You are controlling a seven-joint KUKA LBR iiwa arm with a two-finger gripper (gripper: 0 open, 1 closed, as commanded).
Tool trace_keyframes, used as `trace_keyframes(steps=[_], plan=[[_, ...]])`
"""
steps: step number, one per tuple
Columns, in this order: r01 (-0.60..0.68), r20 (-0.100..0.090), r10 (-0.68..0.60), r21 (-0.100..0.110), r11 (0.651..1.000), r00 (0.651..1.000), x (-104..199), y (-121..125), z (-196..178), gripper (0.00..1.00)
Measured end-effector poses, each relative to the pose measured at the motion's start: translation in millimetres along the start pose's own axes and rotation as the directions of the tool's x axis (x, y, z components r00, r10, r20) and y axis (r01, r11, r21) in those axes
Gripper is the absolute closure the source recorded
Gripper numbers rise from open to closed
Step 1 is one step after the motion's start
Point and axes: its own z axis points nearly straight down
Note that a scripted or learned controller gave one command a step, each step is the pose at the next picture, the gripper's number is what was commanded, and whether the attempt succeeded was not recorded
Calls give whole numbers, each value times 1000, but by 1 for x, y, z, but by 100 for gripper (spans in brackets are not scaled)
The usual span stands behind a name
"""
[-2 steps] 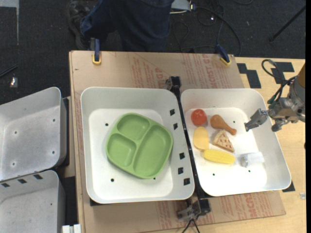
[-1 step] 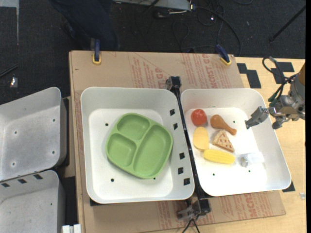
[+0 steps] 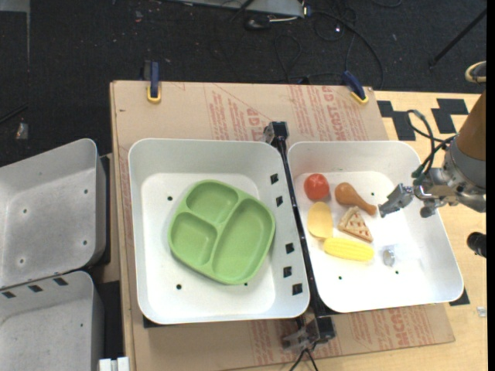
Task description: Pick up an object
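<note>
Your gripper [image 3: 396, 200] hangs over the right bin [image 3: 421, 284], fingers parted around nothing, just right of the chicken drumstick [image 3: 355, 196]. That glossy brown toy lies among 4 other plastic foods: a round red tomato [image 3: 315, 185] left of it, a pale yellow piece [image 3: 320, 219], a triangular pizza slice [image 3: 356, 226] and a corn cob [image 3: 348, 249] below. A green 3-compartment plate [image 3: 223, 231] lies in the left bin [image 3: 155, 284].
</note>
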Motion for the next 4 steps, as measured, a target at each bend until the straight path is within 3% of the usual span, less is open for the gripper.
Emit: trace_keyframes(steps=[2,3,4], plan=[[0,-1,0,-1,1000,1000,-2,-11,110,0],[-1,1,1,-6,1000,1000,-2,-9,97,100],[4,3,-4,-11,1000,1000,5,-11,37,100]])
